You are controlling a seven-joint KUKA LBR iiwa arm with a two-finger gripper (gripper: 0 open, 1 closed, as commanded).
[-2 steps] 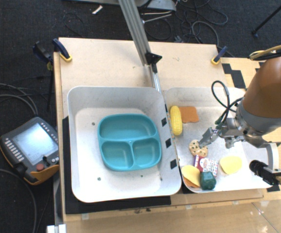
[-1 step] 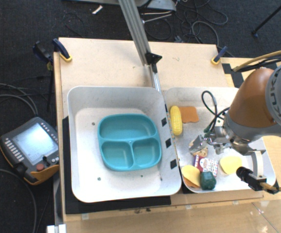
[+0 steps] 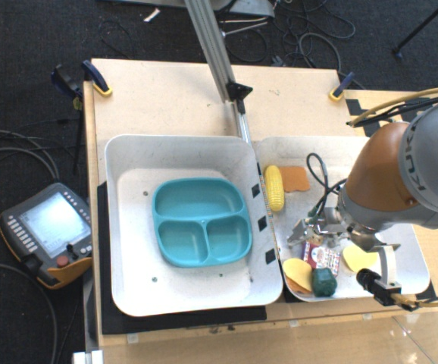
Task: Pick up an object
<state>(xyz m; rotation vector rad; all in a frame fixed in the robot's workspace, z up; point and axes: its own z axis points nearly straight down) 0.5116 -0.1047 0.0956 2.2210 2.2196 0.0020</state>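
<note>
You can't make out the gripper (image 3: 319,237) clearly: the arm's (image 3: 401,177) bulk hides its upper part, and the arm itself is cut off at the right edge. The packet (image 3: 323,258) under it is partly covered, its print unreadable.

Bench (image 3: 173,97): light tan wood top, sits over dark carpet floor (image 3: 29,21) full of cables. Two shallow white bins directly on it, side by side, edges touching. Left bin (image 3: 128,203) is bigger one, right bin (image 3: 412,275) smaller, near front right corner. Yellow-tipped clamps on bench edges, back left (image 3: 98,80) and back right (image 3: 342,86). Slanted metal pole (image 3: 213,44) meets bench top just behind bins.
</note>
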